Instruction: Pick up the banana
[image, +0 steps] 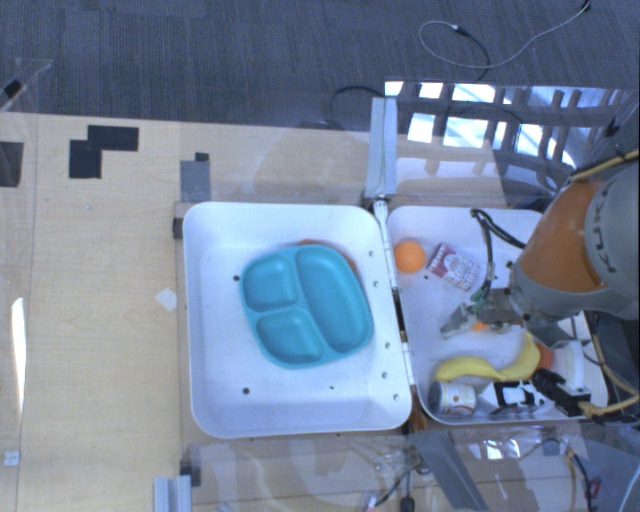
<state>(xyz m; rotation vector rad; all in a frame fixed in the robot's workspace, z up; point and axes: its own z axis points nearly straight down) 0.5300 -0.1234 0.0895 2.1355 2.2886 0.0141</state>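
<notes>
1. Spanning the view, the pale wooden bench top (100, 330) bears 2 shallow white plastic bins side by side, with black square markers (100, 150) stuck on it at the upper left.
2. Beyond the bench's far edge lies dark grey carpet (250, 50), with a thin black cable (480, 45) looping across it at the upper right.
3. The left white bin (215, 400) holds a turquoise plastic plate with 3 compartments (305, 305); a sliver of something orange-red peeks from under its far edge.
4. The right white bin (425, 330) holds the curved yellow banana (490, 366), lying near the bin's front wall with its tip curling up toward the right.
5. In the same bin, a small orange ball (409, 256) sits at the far left corner, a red-and-white printed packet (455, 267) lies just beside it, and a small white can-like item (458, 397) rests just in front of the banana.
6. The grey arm with its orange band (560, 250) reaches in from the right, and its 2-finger gripper (470, 318) sits low over the bin just behind the banana.
7. Whether the gripper is apart or together I cannot tell; the banana is not clamped in it.
</notes>
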